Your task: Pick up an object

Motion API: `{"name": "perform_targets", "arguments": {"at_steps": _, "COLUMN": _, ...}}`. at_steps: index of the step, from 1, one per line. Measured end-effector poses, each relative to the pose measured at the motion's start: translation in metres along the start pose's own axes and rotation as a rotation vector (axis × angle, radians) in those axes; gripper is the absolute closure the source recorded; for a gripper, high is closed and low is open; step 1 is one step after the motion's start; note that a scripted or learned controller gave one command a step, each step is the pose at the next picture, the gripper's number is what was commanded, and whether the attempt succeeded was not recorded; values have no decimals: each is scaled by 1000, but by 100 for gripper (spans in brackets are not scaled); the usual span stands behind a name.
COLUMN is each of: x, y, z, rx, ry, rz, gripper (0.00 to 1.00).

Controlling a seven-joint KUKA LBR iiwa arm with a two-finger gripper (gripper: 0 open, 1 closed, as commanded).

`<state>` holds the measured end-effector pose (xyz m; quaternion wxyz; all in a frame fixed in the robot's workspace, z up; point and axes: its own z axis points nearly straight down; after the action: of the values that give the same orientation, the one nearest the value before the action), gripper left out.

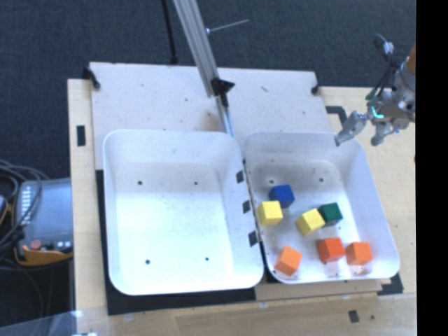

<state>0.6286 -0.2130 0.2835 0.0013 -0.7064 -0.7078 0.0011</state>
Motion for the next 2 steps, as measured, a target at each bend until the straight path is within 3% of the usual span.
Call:
{"name": "perform_targets", "arguments": {"at_steps": 1, "x": 0, "y": 1, "z": -3, "rx": -3, "ry": -3, "rz": -3, "gripper": 0}}
{"name": "perform_targets", "arguments": {"at_steps": 2, "x": 5, "y": 1, "z": 59, "rx": 1, "ry": -1, "rz": -3, "gripper": 0}}
